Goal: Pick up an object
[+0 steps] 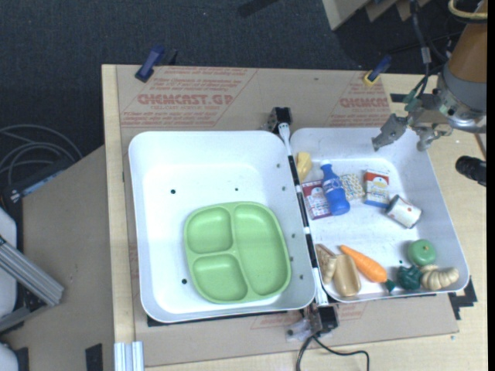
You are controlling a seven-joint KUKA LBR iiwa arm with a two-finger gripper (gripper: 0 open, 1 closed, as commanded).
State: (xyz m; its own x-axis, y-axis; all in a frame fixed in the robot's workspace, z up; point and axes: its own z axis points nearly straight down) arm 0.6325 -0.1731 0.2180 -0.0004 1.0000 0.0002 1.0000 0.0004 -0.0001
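The right bin (433, 178) holds several small objects: a blue bottle (335, 192), a red and white box (377, 185), a white cylinder (404, 212), an orange carrot (363, 263), a green round toy (421, 251) and a tan piece (340, 273). My gripper (404, 136) hangs over the bin's far right corner, above and behind the red and white box. Its fingers are spread open with nothing between them.
The left bin (155, 176) holds a green divided plate (234, 251). A yellow item (303, 163) and a red card (316, 201) lie against the divider between the bins. A beige knobbly toy (438, 278) lies in the right bin's near right corner.
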